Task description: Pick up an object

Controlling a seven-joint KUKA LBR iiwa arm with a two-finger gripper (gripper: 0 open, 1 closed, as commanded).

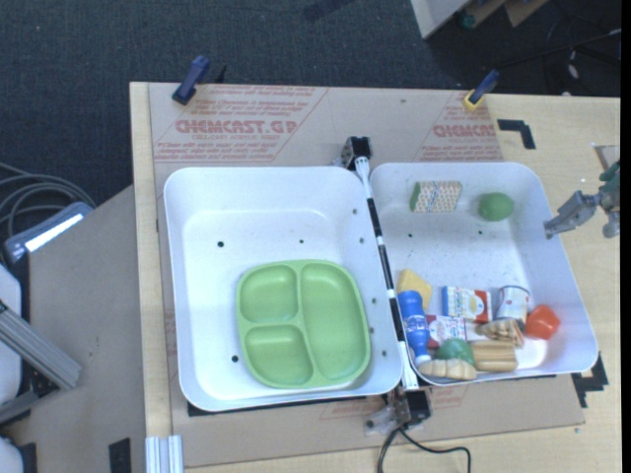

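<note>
My gripper [577, 212] hangs at the right bin's [564, 264] right rim, fingers spread, holding nothing — no pick made yet. The green ball [496, 205] (one candidate) lies just inside that rim — untouched.

Two shallow white bins sit side by side on one worktop [296, 116]: a left bin [197, 205] and a right bin [532, 190]. The left bin holds one green divided plate [303, 321] with three compartments. The right bin holds one green ball [496, 205], one patterned packet [436, 196], one yellow block [414, 286], one blue-and-white bottle [414, 323], one red-and-white carton [459, 304], one small can [510, 303] and one orange-red piece [542, 320]. The tan and green items at the front cannot be counted. Two clamps grip the worktop's far edge: one blue [189, 79], one yellow-and-blue [481, 89].
</note>
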